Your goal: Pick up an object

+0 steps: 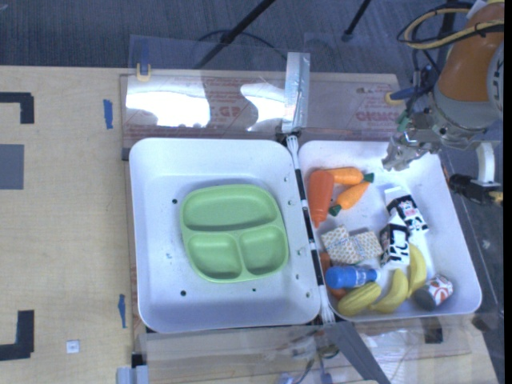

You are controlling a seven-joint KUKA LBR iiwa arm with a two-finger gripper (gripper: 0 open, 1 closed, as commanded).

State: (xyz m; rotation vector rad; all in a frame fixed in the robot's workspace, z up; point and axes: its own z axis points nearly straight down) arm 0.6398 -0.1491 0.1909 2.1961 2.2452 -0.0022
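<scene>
Over the far right corner of the right bin (460, 238) hangs the gripper (398, 157), reaching in from the right below the arm's orange band. Whether its fingers are spread or pressed together I cannot tell; the metal tip is too small and blurred, and nothing shows between them.

No object is singled out by the task, so the nearest ones matter most. Two carrots (346, 187) lie just down and to the left of the gripper, near it but apart; their long axes run roughly left to right, the lower one tilted. A larger orange piece (320, 194) stands beside them against the bin's left wall, long axis running toward the near edge. A black-and-white toy (399, 229) lies almost straight toward the near edge from the gripper, its length running the same way. Farther on sit a speckled block (350, 245), a blue bottle (350, 277) and bananas (394, 285), well apart from the gripper.

The left bin (152, 214) holds a green tray (232, 232).

My judgement: the carrots or the toy call for the shortest move, a short shift and then a descent.
</scene>
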